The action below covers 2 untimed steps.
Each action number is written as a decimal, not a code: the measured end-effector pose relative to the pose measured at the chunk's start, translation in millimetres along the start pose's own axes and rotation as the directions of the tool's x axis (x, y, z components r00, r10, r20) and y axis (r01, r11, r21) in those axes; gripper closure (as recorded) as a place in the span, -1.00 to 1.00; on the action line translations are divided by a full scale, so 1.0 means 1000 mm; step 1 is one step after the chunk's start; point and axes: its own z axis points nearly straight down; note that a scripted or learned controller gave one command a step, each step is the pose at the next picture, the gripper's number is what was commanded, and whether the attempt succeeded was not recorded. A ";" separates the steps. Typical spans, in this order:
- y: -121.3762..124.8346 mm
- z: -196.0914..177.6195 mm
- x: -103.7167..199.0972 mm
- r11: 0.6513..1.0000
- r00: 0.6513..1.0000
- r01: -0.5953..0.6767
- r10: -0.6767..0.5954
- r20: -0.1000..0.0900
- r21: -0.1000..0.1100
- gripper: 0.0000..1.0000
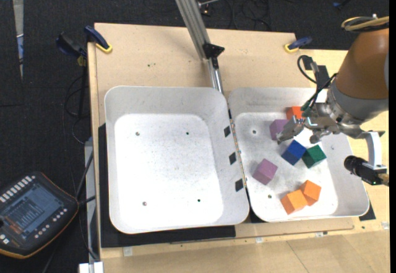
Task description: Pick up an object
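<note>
Camera view: the claw (301, 131) hangs spread, gripping nothing. Just beneath sits the blue cube (294, 152), probably light, rigid, a bit slick; best pinched across two flat opposite sides.

You had a pale wooden bench (161, 55) carrying two shallow white bins side by side, touching along their inner edges. The left bin (117, 104) sat toward the bench's left, the right bin (247, 101) toward its right. A blue-and-yellow clamp (99, 39) gripped the far left corner, another clamp (297, 44) the far right.
</note>
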 end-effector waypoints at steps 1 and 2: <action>0.001 -0.002 0.000 1.000 1.000 -0.001 0.001 0.001 -0.004 -1.00; -0.007 0.055 -0.006 1.000 1.000 -0.003 0.003 0.000 0.002 -1.00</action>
